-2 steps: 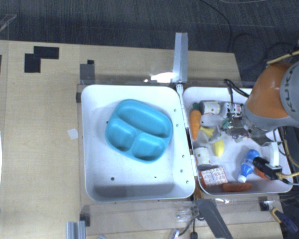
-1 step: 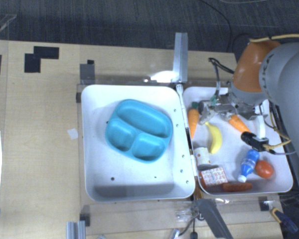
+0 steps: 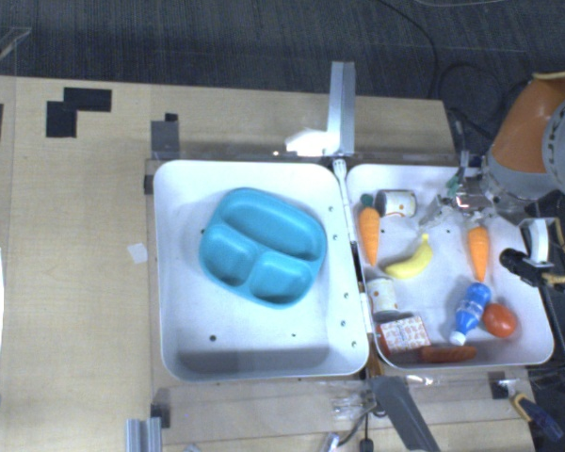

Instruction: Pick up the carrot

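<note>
Currently listed in right bin (image 3: 542,348): two carrots, one (image 3: 368,235) against divider wall beside banana (image 3: 410,261), other (image 3: 478,251) right of banana, just below gripper (image 3: 463,196). Gripper parked low at back of bin, probably lined up for nearer carrot; finger spread cannot be told, nothing seen held.

bright even overhead light, soft shadows, slight blur

no legible text, labels or numbers anywhere
</note>
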You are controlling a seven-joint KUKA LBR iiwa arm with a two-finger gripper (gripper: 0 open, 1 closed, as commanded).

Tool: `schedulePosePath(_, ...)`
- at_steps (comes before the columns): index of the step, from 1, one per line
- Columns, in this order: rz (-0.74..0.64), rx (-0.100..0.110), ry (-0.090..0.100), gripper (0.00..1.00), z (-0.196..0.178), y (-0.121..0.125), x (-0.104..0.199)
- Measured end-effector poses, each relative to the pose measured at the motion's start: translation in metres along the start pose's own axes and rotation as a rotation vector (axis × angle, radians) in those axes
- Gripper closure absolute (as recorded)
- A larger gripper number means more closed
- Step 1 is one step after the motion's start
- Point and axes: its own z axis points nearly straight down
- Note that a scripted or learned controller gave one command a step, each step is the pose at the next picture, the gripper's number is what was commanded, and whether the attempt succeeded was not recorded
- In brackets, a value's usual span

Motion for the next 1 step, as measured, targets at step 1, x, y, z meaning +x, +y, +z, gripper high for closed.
schedulePosePath(1,0.405,-0.018,0.022,0.0,0.003,-0.0223,-0.0071)
